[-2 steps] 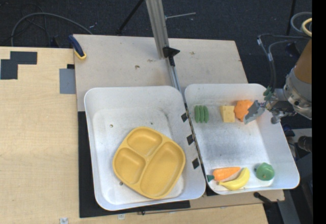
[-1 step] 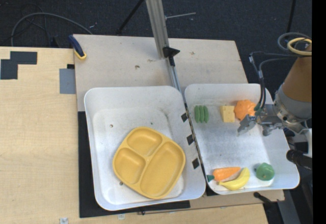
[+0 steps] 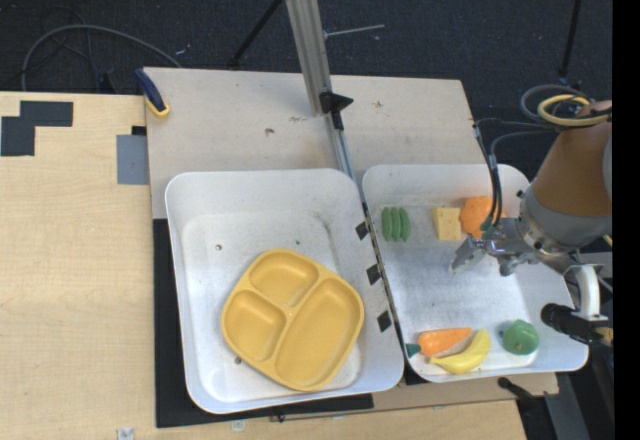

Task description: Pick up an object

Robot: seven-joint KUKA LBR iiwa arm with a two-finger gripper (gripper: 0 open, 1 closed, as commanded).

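My gripper (image 3: 485, 260) hangs over the middle of the right bin (image 3: 440, 293), its two fingers spread apart and open, with bare bin floor between them. Just behind it, touching the wrist in this view, lies an orange round object (image 3: 477, 212). To that object's left sits a yellow block (image 3: 448, 222), and farther left a green ridged piece (image 3: 396, 223). Along the bin's front edge lie an orange carrot (image 3: 443, 339), a yellow banana (image 3: 464, 356) and a green round fruit (image 3: 518, 336).
The left bin (image 3: 200, 228) holds a yellow divided plate (image 3: 292, 318). A metal post (image 3: 308, 38) rises behind the wall between the bins. A black cable (image 3: 492, 183) runs down beside the arm. Wooden board lies at left.
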